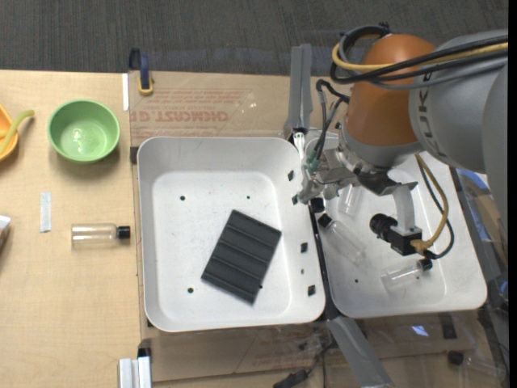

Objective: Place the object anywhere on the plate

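A dark grey ribbed rectangular plate [241, 257] lies tilted in the left shallow white bin [161, 297]. A clear plastic bottle [401, 276] lies on its side in the right white bin [452, 293], near its front. Above, the grey arm's gripper [319, 186] hangs over the bins' shared edge; whether it is parted or closed, I cannot tell. A green bowl [84, 131] sits far left on the wooden counter [65, 297].

1. A dark grey ribbed rectangular plate [241, 256] is seen lying flat in the left bin [161, 241], turned at a slant, right of centre toward the near side.
2. A clear plastic object [401, 276] is seen lying in the right bin [460, 285], near its near-right corner.
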{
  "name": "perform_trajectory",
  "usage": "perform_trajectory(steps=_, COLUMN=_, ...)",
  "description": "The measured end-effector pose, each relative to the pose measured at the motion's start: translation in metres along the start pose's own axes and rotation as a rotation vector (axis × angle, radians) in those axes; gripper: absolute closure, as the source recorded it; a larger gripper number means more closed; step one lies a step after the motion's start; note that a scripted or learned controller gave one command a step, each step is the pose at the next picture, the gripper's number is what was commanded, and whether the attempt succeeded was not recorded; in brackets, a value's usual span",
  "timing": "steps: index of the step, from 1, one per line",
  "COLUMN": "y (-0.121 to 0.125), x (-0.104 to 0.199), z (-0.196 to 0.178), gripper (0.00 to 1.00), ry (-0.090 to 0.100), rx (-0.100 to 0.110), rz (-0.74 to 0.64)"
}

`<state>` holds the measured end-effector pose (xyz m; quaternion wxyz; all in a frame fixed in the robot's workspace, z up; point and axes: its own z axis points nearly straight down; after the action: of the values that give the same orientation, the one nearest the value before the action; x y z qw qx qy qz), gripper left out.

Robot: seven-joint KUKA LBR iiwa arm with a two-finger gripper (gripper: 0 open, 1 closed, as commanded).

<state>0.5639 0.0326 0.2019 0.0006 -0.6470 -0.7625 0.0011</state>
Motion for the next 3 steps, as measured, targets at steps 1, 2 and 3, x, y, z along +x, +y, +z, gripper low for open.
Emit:
perform_trajectory(steps=1, y=0.052, x=0.065, z=0.0, gripper=1.0, ry=-0.001, rx=0.001, rz=-0.024)
perform_trajectory(steps=2, y=0.027, x=0.172, z=0.009, gripper=1.0, ry=-0.002, rx=0.003, rz=-0.109)
perform_trajectory(steps=3, y=-0.022, x=0.191, z=0.106, gripper=1.0, ry=-0.001, rx=0.002, rz=-0.104)
